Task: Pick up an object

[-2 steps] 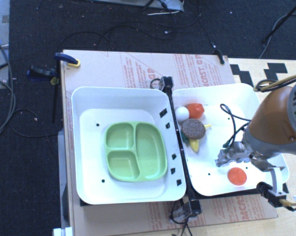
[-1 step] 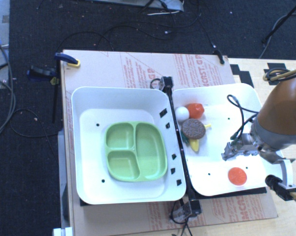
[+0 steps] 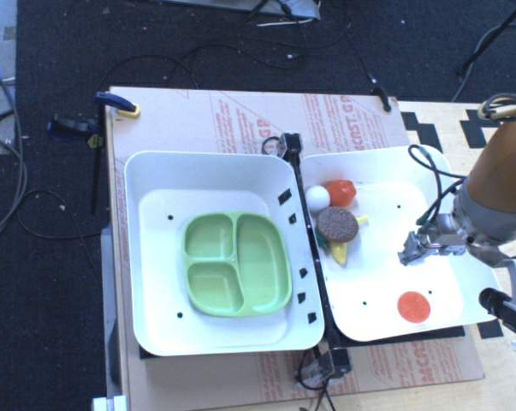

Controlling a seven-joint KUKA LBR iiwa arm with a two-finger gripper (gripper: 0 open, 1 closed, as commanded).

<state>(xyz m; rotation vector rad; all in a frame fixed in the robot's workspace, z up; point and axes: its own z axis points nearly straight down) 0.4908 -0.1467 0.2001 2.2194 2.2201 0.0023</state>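
Orange and flat, a small disc (image 3: 414, 306) lies nearest the front edge of the bench, on the floor of the right-hand white bin (image 3: 364, 325), close to that bin's front right corner. Just behind it the end effector (image 3: 414, 251) hangs over bare bin floor, with the grey arm reaching in from the right side; whether it is spread or pressed together I cannot tell, and nothing shows between its tips. Further back and toward the divide between the bins sits a tight cluster — a brown, rough-looking round piece (image 3: 336, 224) resting against a yellow item (image 3: 340, 250), with a white ball (image 3: 317, 198) and a red-orange object (image 3: 341, 192) beyond it. The left bin (image 3: 146, 238) holds a pale green divided tray (image 3: 237, 263).

Risk looks highest with the disc: it seems thin and flush to the floor, so the tips may slide over it or push it against the front wall. Going for the cluster instead could nudge neighbours — the ball would likely roll. A descent straight down from here would probably close on nothing.
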